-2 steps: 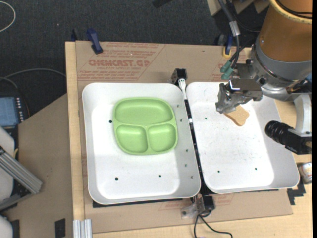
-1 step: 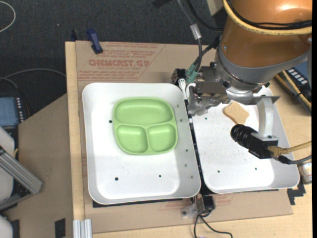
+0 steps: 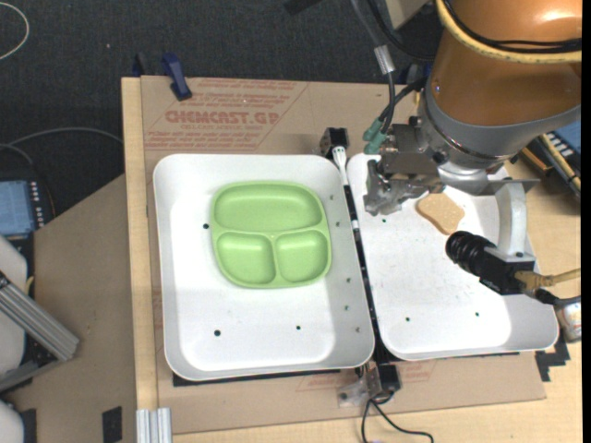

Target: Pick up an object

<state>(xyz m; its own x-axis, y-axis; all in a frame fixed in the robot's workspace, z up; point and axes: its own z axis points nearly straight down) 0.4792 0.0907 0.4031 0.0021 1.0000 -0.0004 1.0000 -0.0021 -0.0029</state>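
Tan chunk point(image 3: 440, 212) just beside fingers point(image 3: 380, 199), grip unclear; green plate point(image 3: 271, 232) in other bin point(image 3: 175, 275)

Brown board point(image 3: 231, 109), perhaps cardboard, bears two white bins point(image 3: 263, 330).

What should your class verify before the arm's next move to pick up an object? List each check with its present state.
1. Object available: ok, a piece of bread lies in the right bin.
2. Gripper over the bread: not ok, it hangs beside it, nearer the left bin.
3. Gripper open: cannot tell.
4. Bread free of neighbours: ok.
5. Green plate out of the way: ok, it sits in the left bin.
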